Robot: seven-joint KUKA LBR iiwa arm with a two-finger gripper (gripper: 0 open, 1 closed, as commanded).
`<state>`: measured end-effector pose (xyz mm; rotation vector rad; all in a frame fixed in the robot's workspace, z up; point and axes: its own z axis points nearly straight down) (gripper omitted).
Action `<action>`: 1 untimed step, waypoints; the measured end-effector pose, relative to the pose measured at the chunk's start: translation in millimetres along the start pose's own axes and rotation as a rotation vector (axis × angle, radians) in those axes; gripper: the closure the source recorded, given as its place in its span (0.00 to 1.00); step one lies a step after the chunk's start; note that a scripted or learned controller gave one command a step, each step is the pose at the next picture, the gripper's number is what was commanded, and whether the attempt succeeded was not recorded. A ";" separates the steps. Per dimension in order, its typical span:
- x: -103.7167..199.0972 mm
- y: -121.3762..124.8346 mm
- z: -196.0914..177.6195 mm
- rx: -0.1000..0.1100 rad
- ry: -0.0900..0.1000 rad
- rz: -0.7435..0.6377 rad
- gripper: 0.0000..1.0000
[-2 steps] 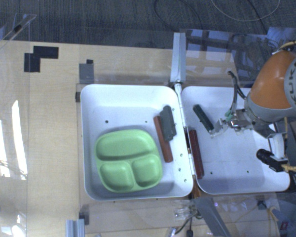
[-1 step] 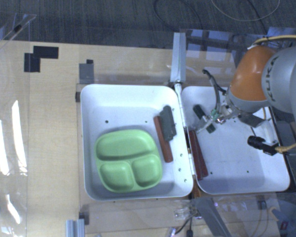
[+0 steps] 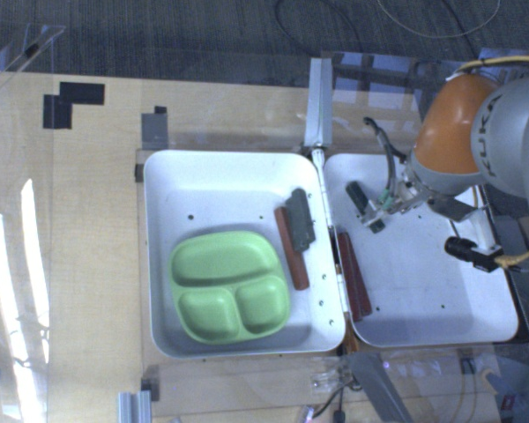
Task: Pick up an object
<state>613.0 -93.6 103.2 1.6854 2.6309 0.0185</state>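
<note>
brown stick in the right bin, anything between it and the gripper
Nothing visible. The long brown stick lies along the right white bin's left wall, and bare floor separates it from the gripper above it.

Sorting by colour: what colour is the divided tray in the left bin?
Light green tray, camera view.

Grey arm [image 3: 502, 139] bent low, gripper [image 3: 367, 208] leftward

Two black tape marks [image 3: 70, 102] sit on the wooden bench [image 3: 62, 263], with thin cables [image 3: 335, 11] looping over dark carpet [image 3: 159, 11].
</note>
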 end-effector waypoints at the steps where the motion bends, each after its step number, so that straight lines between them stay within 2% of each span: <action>1: 23.9 69.5 -79.2 0.026 0.010 0.073 1.00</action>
